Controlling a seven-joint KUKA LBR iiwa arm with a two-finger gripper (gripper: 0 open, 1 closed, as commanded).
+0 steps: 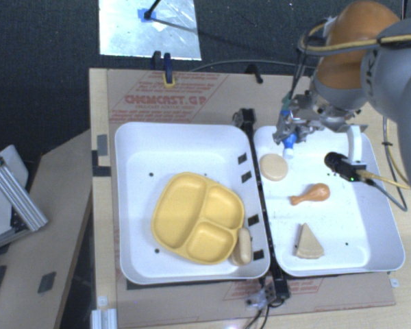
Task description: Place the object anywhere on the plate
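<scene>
The gripper [288, 141] (fingers' state impossible to tell) hovers just above the round cookie [273, 167], the plate [198, 217] lying well left.

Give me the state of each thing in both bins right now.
Yellow divided plate: flat in the left bin, nothing in its compartments.
Bread roll: in the left bin, against the plate's near right edge.
Round biscuit: flat in the right bin, just below the gripper.
Chicken drumstick: lying on its side, mid right bin.
Wedge slice: flat, near end of right bin.
Gripper: over the right bin's far left corner, holding nothing visible.
</scene>
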